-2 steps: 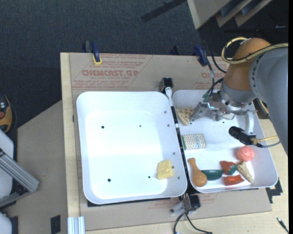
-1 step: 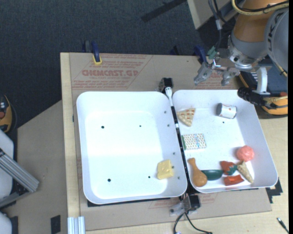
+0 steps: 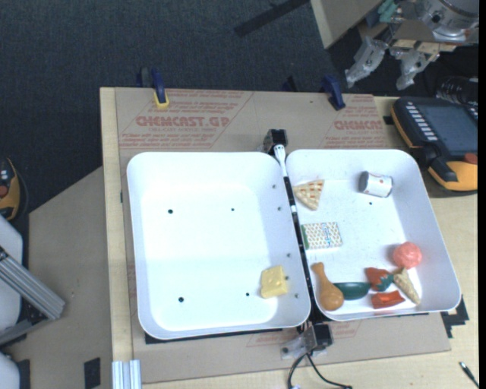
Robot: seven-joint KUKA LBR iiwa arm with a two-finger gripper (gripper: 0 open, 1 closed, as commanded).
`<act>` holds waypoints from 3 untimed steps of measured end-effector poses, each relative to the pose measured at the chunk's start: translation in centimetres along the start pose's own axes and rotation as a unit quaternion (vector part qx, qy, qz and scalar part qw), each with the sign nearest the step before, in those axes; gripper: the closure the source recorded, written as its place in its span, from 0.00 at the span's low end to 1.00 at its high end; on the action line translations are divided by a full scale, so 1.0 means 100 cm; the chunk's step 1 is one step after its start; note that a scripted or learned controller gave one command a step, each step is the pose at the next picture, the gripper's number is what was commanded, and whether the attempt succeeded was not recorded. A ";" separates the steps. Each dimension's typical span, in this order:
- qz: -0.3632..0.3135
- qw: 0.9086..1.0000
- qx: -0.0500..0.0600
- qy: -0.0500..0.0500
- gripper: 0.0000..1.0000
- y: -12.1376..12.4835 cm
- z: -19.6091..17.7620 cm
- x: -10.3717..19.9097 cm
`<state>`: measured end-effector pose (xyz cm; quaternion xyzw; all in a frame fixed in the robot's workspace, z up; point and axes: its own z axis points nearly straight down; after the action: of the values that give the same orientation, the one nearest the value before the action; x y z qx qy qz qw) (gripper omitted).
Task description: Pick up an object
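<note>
Up in the far right corner, the robot's arm (image 3: 448,14) hangs over the dark floor, past the edge of the tabletop (image 3: 228,121). Its two pale fingers (image 3: 364,59) point down and are spread apart, with nothing between them. They are well away from both bins. The left bin (image 3: 152,228) has just one thing in it, a little yellow chunk (image 3: 274,282) like a bit of cheese, lying near the wall it shares with the other bin. The right bin (image 3: 425,205) has all the other toys. A tan wedge (image 3: 310,193) like a slice of pizza lies close to that shared wall. A small grey and white roll (image 3: 375,183) lies on its side near the far edge. A small dotted card (image 3: 321,235) lies flat in the middle. A pink ball (image 3: 407,254) sits by the right wall. Along the near edge there is a bunch of toys close together: an orange drumstick (image 3: 326,287), a dark green piece (image 3: 351,289) touching it, two red pieces (image 3: 387,300) and a pale pointed cone (image 3: 407,287). Two blue clamps (image 3: 158,82) grip the far edge of the brown board under the bins. A black and yellow handset (image 3: 440,133) lies on the tabletop to the right of the bins.
</note>
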<state>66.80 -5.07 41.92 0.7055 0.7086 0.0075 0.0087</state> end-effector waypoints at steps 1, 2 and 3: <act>0.001 1.000 0.008 -0.001 1.00 -0.001 0.001 -0.001; 0.000 1.000 0.016 0.002 1.00 -0.046 0.054 0.056; -0.002 1.000 0.016 0.002 1.00 -0.058 0.126 0.130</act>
<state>61.22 7.86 29.15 0.7043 0.7099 -0.0026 -0.0042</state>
